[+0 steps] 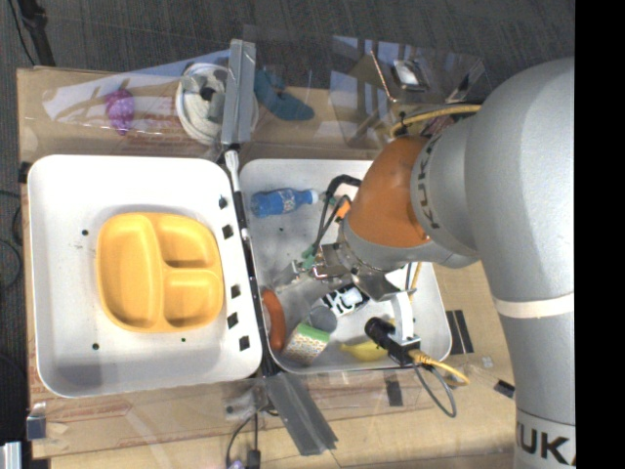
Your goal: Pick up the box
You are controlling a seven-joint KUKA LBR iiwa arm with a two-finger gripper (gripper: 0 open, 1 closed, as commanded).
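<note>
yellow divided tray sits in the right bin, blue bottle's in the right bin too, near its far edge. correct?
Not quite. The camera view shows the yellow divided tray in the left bin, not the right one. The rest stands: the blue bottle lies in the right bin, near its far edge.

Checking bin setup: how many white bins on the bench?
2. The left bin holds a yellow divided tray. The right bin holds a blue bottle and other small items, with the arm over it, possibly hiding more.
</note>
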